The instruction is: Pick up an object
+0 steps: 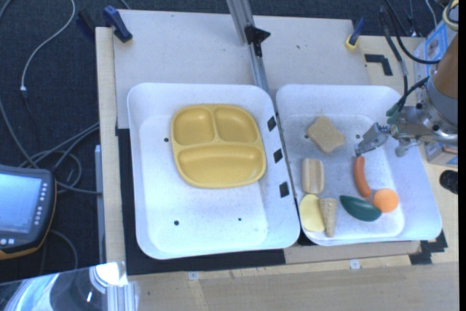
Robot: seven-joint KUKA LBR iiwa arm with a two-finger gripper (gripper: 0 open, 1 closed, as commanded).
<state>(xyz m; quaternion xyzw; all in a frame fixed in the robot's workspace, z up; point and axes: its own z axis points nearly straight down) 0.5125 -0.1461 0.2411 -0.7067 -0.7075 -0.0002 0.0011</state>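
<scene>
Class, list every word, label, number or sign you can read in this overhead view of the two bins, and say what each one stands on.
None can be read.
Pendant screen at the left edge: lit, but too blurred to make out any text.
Yellow divided tray: no lettering visible.
Toy foods in the right bin, such as the orange ball: no labels visible.
Black marks on the bin divider: plain patches, not characters.

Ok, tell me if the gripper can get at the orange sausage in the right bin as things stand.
Probably yes. The gripper hangs just above the orange sausage in the right bin, nothing lies across it, though the orange ball and green piece crowd its lower end.
</scene>
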